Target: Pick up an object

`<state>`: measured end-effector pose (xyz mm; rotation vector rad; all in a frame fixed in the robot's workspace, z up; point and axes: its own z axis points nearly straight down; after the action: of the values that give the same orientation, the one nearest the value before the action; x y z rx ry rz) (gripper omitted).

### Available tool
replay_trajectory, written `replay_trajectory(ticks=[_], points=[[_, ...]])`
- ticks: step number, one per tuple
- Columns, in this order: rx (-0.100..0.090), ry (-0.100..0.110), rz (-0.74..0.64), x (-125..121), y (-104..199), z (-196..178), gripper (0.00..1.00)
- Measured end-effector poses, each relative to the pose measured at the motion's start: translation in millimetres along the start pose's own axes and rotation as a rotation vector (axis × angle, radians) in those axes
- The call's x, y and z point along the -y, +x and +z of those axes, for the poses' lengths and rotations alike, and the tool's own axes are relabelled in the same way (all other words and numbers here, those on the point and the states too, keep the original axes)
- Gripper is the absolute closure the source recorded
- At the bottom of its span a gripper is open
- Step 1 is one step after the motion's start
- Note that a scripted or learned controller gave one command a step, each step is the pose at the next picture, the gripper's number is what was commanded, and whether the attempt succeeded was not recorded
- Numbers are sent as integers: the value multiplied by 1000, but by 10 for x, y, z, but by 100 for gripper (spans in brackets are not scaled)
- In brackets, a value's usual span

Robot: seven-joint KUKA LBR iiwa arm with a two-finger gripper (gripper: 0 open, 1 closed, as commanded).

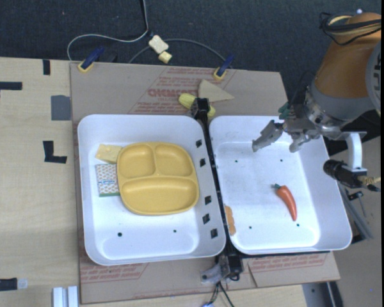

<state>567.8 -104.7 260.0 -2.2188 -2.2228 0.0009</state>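
Progress: so, nothing is picked up yet by the look of it, and every object lies in a bin, none lifted.
Gripper: the gripper [281, 138] hangs over the far part of the right bin [243, 171], its two fingers spread apart and nothing between them.
Target, my guess: the toy chili pepper [287, 201], orange with a green stem, lies flat on the right bin's floor, nearer the front, apart from the gripper.
What's left: the whole pick, I'd say: move over the pepper, come down, close, lift.
Right bin contents: the pepper, plus a small brownish thing [230, 219] against the left wall, too small to name.
Left bin: the left bin [93, 235] holds a yellow divided plate [158, 178], a pale yellow flat piece [107, 153] and a small patterned card [106, 179], both tucked against the plate's left edge.
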Motion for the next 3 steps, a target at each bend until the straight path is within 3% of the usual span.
replay_trajectory(ticks=[1, 2, 3], points=[[3, 4, 9, 193, -837, 314, 0], [-2, 10, 4, 362, -1020, 1552, 0], [0, -1, 1, 324, -1005, 1377, 100]])
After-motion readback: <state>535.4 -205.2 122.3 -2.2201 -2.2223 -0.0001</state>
